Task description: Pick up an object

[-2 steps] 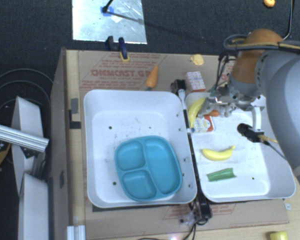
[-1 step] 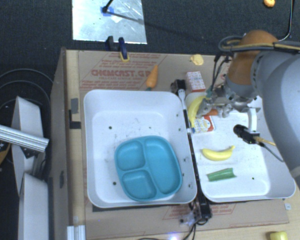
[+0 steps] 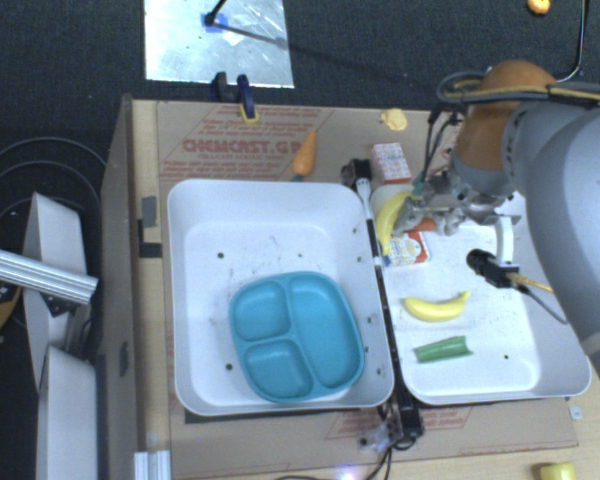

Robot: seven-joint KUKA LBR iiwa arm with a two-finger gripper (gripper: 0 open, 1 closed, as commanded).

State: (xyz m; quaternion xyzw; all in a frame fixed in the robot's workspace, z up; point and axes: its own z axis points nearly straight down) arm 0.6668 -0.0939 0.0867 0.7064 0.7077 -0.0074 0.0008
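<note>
In the camera view the surface carries a cardboard sheet (image 3: 270,133) with two white bins side by side on it.

The left bin (image 3: 185,268) holds a blue divided plate (image 3: 295,336) in its lower half. The plate's lower edge lies close to the bin's lower wall, and the upper half of the bin floor is open white.

The right bin (image 3: 570,373) holds the loose things. One banana (image 3: 388,218) curves along the wall that divides the bins, in the upper left of this bin. Just below it lies a small white packet with red print (image 3: 408,251). A second banana (image 3: 437,307) lies flat near the middle, apart from every wall. A green vegetable piece (image 3: 442,349) lies just below that, short of the lower rim. To the right of these two the floor is open up to the right rim. A small pale box (image 3: 391,160) sits at the bin's upper edge.

The grey arm (image 3: 570,208) comes in from the right of the frame. The pincer (image 3: 427,211) hangs over the upper left part of the right bin, just beside the upper banana and above the packet. Whether it is released or clenched cannot be told, and nothing can be seen held in it.

A carrot (image 3: 304,154) and a small yellow lump (image 3: 394,119) lie on the cardboard above the bins.
</note>
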